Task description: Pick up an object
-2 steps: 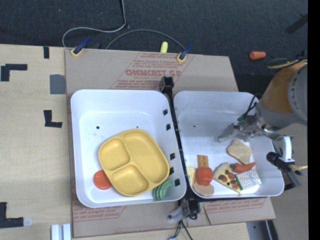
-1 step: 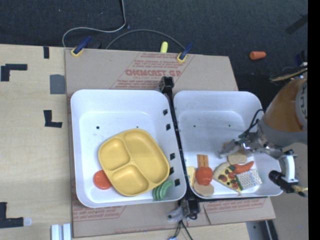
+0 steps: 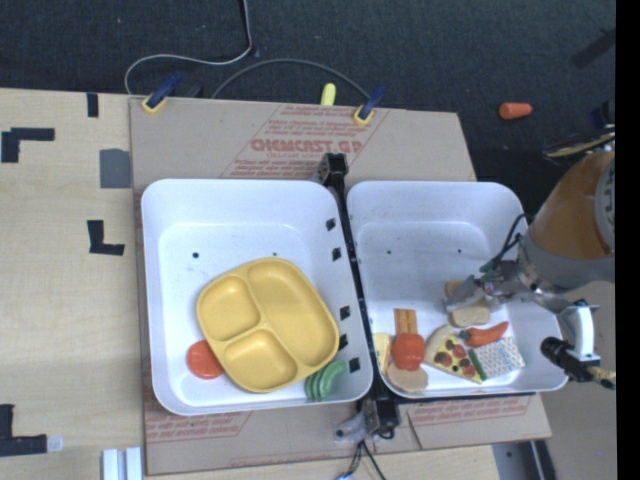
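Right now the end effector sits low in the right bin; its grip I cannot tell. Directly below lie a pizza slice and neighbours, so crowding risks a glancing miss.

My bench carried a cardboard sheet. On the sheet sat two white bins side by side, left and right, touching.
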Action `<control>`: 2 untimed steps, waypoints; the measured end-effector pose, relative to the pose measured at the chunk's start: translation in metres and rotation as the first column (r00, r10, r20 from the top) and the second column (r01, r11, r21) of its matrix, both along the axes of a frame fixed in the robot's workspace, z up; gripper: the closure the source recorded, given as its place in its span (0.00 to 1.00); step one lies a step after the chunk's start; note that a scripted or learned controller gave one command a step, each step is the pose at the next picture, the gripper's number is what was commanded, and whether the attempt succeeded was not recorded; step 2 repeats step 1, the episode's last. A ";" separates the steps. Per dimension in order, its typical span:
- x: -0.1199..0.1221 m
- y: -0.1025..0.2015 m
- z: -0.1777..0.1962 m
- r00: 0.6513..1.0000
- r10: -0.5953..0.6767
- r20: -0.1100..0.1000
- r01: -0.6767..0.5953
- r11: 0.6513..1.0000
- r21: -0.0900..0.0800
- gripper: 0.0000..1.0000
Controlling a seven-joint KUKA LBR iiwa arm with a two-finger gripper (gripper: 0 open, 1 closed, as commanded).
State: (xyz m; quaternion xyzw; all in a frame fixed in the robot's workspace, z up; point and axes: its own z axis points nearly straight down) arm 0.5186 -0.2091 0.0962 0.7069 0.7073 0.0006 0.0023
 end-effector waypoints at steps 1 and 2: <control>0.060 0.100 0.029 1.000 0.012 0.000 -0.012 1.000 0.004 1.00; 0.060 0.100 0.029 1.000 0.012 0.000 -0.012 1.000 0.004 1.00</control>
